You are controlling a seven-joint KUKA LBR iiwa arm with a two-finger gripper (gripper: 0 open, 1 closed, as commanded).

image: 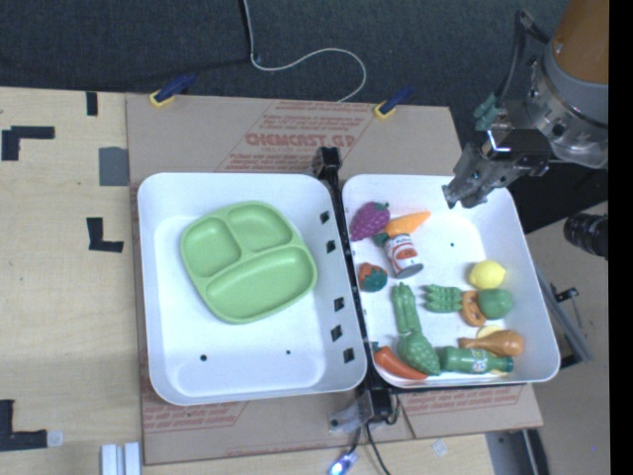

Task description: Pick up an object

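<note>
Arm: grey, with an orange band above the wrist, reaching in over the far right corner of the worktop.
Gripper (465, 194): hangs above the far right corner of the right bin (529, 265). The jaws look dark and bunched together, with nothing visible between them; how far apart they stand cannot be told from this slanted view.
Left bin (163, 295): carries a green divided plate (249, 260), lying flat near the bin's middle.
Task's things: a scatter of small toy foods in the right bin.
Far edge of right bin: purple grapes (369, 220), an orange carrot (409, 222) and a small red-labelled can (404, 253), close together and nearest the gripper.
Right side: a yellow lemon (487, 274) just above a green ball-like fruit (497, 303).
Near edge: a green corn-like piece (405, 310), a green bottle (475, 361) lying flat, and other pieces crowded and touching.
Handling, judged: these are probably light, rigid, smooth plastic, so slippery and prone to rolling. The can is the likeliest candidate; take it across its straight sides.
Risk, judged: rounded pieces may squirt out of a closing grip, and crowded ones may be nudged aside.
</note>
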